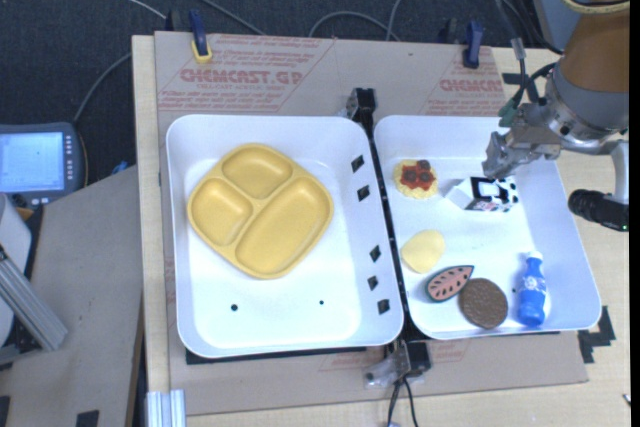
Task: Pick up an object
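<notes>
We note bright, even overhead light; the white bins (300, 330) glare slightly, shadows stay soft and short, and focus is mildly soft throughout.

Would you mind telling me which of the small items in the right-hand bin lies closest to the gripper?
The black-and-white checkered item, right below the gripper. The pizza toy, yellow piece, watermelon slice, brown cookie and blue bottle lie farther off.

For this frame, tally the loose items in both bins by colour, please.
Yellow: 2, the tray and a pale lump
Red-topped: 1, a pizza toy
Black-and-white: 1, a checkered item
Pink: 1, a slice
Brown: 1, a cookie
Blue: 1, a bottle
Total: 7
</notes>
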Controlling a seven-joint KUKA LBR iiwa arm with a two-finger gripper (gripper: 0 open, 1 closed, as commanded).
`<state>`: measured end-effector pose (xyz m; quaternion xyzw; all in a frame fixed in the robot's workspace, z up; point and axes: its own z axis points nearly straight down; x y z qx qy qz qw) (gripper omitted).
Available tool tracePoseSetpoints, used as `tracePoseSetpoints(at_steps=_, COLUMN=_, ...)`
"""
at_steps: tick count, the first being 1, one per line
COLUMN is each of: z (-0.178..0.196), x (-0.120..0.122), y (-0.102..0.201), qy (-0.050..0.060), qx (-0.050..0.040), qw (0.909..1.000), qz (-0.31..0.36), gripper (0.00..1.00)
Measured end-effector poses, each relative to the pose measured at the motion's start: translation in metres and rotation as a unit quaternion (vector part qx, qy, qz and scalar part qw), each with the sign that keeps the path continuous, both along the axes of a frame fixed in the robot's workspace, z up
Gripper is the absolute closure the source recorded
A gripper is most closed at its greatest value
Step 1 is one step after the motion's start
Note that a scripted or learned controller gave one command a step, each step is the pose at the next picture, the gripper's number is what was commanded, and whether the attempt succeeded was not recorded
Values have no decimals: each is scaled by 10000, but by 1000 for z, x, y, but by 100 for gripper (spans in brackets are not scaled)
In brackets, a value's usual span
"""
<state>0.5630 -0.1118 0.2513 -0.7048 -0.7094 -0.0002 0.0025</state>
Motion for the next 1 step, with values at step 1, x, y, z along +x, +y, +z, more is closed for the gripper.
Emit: tracePoseSetpoints(at_steps=1, z=-2, x=-5, y=61, qy=-2, qx=1, qw=10000, qz=5, gripper=100)
